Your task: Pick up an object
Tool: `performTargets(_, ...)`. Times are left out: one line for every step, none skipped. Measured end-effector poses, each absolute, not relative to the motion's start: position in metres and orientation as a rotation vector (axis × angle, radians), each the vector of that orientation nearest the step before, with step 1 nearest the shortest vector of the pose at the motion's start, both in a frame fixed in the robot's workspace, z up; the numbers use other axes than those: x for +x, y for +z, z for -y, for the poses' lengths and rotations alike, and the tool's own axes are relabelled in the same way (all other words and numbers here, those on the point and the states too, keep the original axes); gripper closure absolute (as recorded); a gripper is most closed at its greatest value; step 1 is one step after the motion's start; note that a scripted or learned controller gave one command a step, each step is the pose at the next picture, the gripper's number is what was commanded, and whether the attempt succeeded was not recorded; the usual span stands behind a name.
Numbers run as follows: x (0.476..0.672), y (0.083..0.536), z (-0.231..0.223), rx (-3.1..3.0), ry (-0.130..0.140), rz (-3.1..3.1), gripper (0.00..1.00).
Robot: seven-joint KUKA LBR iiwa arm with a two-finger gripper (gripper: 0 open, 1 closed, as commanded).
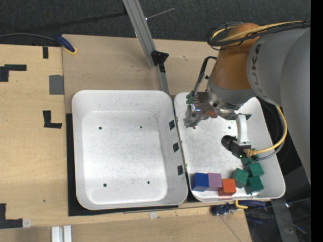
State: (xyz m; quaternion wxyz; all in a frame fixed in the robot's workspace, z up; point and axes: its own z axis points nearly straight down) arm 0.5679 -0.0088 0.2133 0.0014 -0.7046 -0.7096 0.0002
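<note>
**Blocks crowd the near end of my right bin**

Camera view: Two shallow white bins sit side by side on the bench. The left bin (81, 135) shows only its speckled floor with a few dark dots. The right bin (270, 130) holds all the blocks, gathered at its near end: a blue block (201, 181) touching a lilac block (215, 180), an orange block (228, 186) just beside the lilac one, and a cluster of green blocks (251, 177) at the bin's near right corner. My gripper (192, 118) hangs over the far left part of the right bin, close to the wall it shares with the left bin and well apart from the blocks. I cannot tell how it is set; it is too small and cluttered here. Nothing shows under it but bare bin floor.
</note>
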Motion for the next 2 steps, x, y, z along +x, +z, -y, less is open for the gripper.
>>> performTargets(0.585,0.226,-0.04,-2.213,-0.002,2.229,1.0)
performTargets(0.587,0.239,-0.094,-2.212,-0.002,2.228,1.0)
